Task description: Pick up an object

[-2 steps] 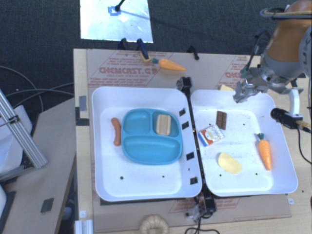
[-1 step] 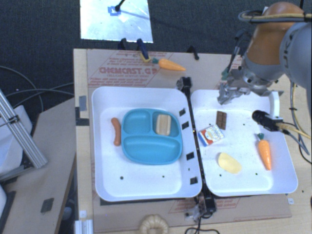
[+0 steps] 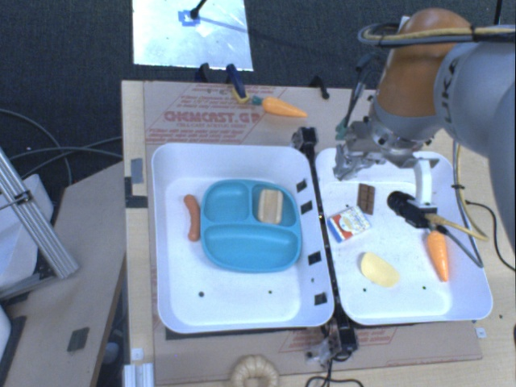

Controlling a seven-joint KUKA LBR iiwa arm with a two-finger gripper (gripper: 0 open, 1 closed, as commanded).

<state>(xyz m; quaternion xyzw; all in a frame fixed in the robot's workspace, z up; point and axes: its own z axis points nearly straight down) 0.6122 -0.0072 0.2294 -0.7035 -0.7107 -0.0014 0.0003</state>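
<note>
- Gripper [image 3: 347, 166]: hangs at the end of the grey arm over the far left corner of the right bin [image 3: 403, 306]; whether it is wide or narrow cannot be told.
- Brown bar [image 3: 366, 198]: the object nearest the gripper, lying flat on the bin floor just in front of it.
- Red, white and blue packet [image 3: 348, 222]: lies just beside the brown bar, close to the bin's left wall.
- Yellow piece [image 3: 379, 269]: lies nearer the front, apart from the packet.
- Orange carrot [image 3: 438, 255]: lies toward the right wall, tip pointing forward.
- Left bin [image 3: 181, 297]: holds a blue divided plate [image 3: 242, 248] with a tan slice [image 3: 269, 206] in its far right compartment; a sausage [image 3: 193, 217] lies just left of the plate.
- Second carrot [image 3: 280, 108]: lies on the cardboard behind the bins.
</note>
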